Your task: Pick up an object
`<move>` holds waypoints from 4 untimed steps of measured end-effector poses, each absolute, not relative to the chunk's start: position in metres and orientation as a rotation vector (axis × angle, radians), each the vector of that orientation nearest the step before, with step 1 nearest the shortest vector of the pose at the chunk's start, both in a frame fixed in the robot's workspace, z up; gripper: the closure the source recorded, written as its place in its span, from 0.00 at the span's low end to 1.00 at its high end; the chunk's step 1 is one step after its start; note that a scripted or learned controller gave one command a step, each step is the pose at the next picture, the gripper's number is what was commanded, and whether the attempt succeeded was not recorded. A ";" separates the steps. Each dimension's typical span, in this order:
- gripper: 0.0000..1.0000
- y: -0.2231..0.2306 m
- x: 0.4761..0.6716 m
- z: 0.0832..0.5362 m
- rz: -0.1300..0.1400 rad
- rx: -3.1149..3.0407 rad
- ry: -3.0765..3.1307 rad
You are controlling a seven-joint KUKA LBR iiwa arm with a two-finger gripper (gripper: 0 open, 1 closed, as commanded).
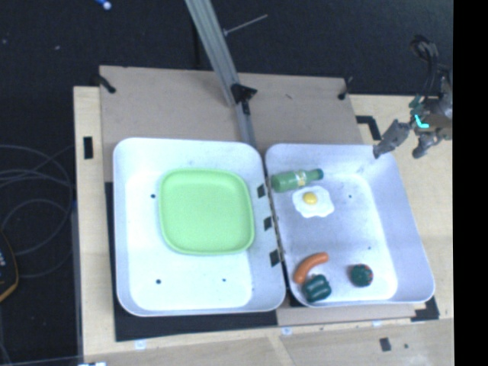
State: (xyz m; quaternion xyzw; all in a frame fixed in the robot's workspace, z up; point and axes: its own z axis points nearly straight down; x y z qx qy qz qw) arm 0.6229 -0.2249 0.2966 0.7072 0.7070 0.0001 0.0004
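The right bin [396, 212] holds several small items: a green bottle [296, 179] lying on its side near the back left, a fried egg [313, 202] just in front of it, an orange sausage [311, 264], a dark green pepper [317, 287] and a green-and-red round piece [361, 275] along the front. My gripper [406, 142] hangs at the far right, above and beyond the bin's back right corner, well away from all of these. Its two fingers are spread apart with nothing between them.
The left bin [137, 235] carries a light green square plate [206, 210]. A grey metal pole [217, 44] slants from the top down to the gap between the bins. A brown board [305, 117] lies behind both bins.
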 end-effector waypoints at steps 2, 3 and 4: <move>0.00 -0.227 0.621 0.255 -0.003 2.224 2.222; 0.00 -0.218 0.619 0.205 -0.003 2.224 2.223; 0.00 -0.217 0.610 0.158 -0.003 2.224 2.223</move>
